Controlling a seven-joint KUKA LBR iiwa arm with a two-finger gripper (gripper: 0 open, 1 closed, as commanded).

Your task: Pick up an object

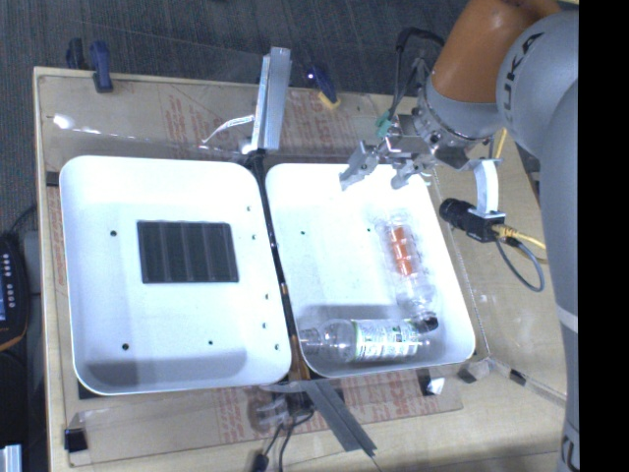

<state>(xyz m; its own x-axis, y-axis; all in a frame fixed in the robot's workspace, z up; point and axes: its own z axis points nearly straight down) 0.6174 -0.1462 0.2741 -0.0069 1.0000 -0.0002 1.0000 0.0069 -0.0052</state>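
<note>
Clear plastic bottle (405, 261) with orange label lies in right bin (324, 264).

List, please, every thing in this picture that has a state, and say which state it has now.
Gripper: open, holding nothing, above the far edge of the right bin.
Bottle with orange label: lying flat in the right bin.
Bottle with white label: lying flat along the near wall of the right bin.
Dark ribbed tray: lying flat in the left bin.
</note>
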